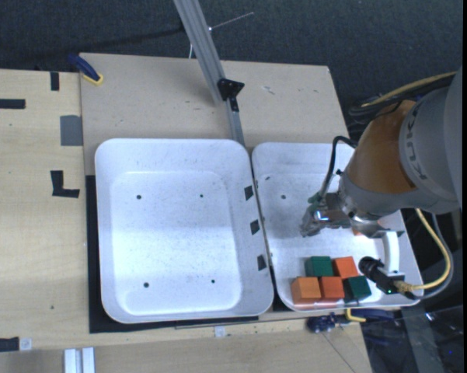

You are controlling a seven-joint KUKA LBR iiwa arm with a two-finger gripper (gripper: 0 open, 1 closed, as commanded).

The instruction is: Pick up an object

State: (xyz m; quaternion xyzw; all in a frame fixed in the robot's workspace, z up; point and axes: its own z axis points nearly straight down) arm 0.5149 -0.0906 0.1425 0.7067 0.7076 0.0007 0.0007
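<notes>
Here the end effector [317, 217] hovers above blocks [330, 278] (grip state unclear; blocks squarish).

Orange and green blocks [330, 278] lie clustered in the right bin's [284, 177] near corner.

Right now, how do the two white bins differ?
The left bin looks wider than the right bin. The right bin holds a cluster of orange and green blocks at its near end; the left bin shows just small dark marks. The arm's tool is above the right bin, away from the left bin. Both are shallow and white, touching side by side.
</notes>
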